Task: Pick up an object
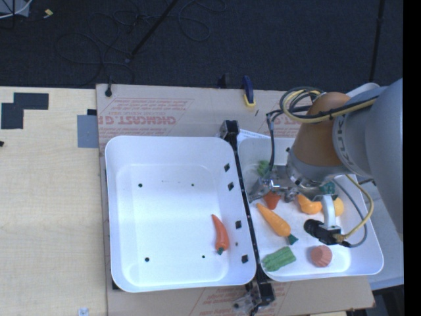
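My gripper (272, 188) hangs low over the right bin (365, 268), near its left wall. A small red piece (272, 201) lies right under it, touching or just below the gripper. An orange carrot (275, 220) lies just in front of that, and a green pickle-like piece (279, 258) is near the bin's front edge. A pinkish-red round piece (321, 255) sits at the front right. An orange-yellow piece (308, 207) and a yellow one (338, 207) lie under the wrist. A green item (264, 168) shows behind the gripper.
The left bin (131, 170) holds one red-orange pepper-like piece (220, 234) near its right wall. A black divider (240, 196) runs between the bins. The arm (342, 137) covers the right bin's back half.
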### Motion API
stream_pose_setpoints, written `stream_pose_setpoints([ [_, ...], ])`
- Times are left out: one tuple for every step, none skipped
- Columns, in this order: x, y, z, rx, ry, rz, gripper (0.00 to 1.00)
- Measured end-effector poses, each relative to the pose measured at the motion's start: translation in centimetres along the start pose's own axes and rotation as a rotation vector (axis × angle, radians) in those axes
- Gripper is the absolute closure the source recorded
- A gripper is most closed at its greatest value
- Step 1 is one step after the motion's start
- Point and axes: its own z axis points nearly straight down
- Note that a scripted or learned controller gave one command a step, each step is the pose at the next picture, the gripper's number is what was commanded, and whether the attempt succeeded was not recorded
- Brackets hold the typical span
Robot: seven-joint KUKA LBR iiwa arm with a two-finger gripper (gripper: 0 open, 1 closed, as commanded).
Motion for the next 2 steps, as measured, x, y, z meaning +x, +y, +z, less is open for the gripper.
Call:
stream_pose_setpoints([
  [-0.2, -0.3, -1.1, 0.007, 0.0, 0.006, 1.0],
  [6.1, -3.1, -9.6, 0.006, 0.0, 0.003, 1.0],
])
